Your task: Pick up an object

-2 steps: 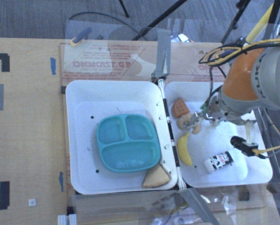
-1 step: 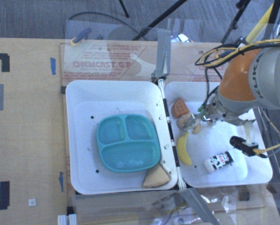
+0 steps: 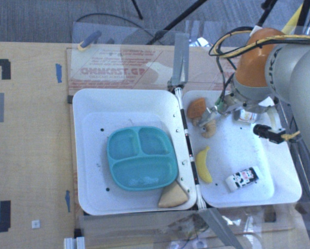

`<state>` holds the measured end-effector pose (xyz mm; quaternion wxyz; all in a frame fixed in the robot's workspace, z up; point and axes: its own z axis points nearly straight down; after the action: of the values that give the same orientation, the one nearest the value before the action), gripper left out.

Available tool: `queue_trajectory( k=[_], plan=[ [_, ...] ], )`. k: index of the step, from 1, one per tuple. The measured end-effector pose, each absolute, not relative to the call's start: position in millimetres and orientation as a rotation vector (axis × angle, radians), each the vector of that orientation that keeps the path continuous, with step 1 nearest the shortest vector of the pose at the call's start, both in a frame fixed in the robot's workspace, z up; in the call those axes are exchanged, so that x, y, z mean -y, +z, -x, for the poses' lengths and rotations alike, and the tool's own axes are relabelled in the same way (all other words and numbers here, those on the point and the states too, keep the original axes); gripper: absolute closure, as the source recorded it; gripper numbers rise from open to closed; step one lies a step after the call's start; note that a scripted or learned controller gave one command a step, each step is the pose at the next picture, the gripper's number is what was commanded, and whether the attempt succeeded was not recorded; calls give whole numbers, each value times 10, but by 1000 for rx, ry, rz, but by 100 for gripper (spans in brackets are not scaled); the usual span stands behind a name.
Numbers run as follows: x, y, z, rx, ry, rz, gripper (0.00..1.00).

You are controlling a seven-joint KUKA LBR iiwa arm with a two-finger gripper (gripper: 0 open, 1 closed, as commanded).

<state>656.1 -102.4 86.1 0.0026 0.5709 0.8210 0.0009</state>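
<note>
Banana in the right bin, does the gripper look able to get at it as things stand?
Probably yes. The banana lies alone on the right bin floor near its left wall, nothing on top. The gripper sits at the back by a brown roll. The wall may crowd one finger.

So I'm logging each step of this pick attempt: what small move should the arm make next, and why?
Probably a short descent onto the tan lump. The gripper sits at the back of the right bin, between the orange round thing and that lump, and nothing shows between its fingers. The banana lies farther forward.
</note>
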Motion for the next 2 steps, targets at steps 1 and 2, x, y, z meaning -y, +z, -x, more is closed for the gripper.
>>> queue_trajectory(
  k=[1,2],
  plan=[
    [1006,860,-6664,-2544,-2,-1846,0],
    [999,971,-6671,-2545,-4,-1841,100]
  ],
)
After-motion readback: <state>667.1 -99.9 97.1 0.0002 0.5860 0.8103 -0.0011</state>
